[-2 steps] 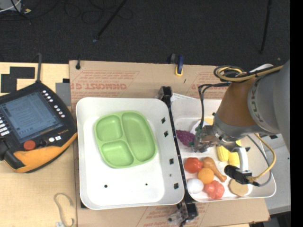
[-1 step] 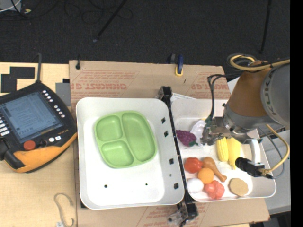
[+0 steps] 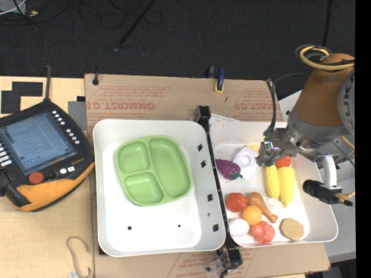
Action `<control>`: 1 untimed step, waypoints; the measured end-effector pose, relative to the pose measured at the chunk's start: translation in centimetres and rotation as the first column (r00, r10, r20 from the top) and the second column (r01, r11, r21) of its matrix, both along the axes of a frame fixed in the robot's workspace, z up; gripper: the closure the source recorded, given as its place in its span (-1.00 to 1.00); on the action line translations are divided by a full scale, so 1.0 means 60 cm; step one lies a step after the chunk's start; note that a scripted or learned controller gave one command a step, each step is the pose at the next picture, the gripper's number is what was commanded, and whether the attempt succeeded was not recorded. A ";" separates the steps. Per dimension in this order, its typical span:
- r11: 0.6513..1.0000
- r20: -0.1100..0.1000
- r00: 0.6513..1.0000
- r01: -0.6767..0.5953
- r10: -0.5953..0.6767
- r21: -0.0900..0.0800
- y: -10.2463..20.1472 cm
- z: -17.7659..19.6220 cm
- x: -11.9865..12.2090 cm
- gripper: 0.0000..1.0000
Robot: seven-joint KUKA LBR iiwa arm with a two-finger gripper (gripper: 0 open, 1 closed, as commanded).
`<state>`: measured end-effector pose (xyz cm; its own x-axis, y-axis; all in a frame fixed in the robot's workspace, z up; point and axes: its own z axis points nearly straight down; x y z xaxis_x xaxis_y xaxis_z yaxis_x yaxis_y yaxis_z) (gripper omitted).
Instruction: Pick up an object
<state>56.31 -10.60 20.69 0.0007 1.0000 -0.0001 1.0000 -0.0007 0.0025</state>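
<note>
The left bin [image 3: 110, 213] holds one green plate [image 3: 153, 169]. The right bin [image 3: 324, 227] holds two corn cobs [image 3: 279, 181], one tomato [image 3: 235, 201] and one cookie [image 3: 292, 229]. The gripper [image 3: 270, 153] hangs over them; I cannot tell if it is open or holding anything.

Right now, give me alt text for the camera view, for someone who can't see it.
A grey arm's gripper hovers over toy food in the right bin: corn, tomato, drumstick, purple grapes. The left bin holds a green divided plate.
</note>
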 end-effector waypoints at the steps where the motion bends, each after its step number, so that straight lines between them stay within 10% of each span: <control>1: 1.000 -0.003 1.000 0.000 0.000 0.001 -0.002 0.036 0.000 1.00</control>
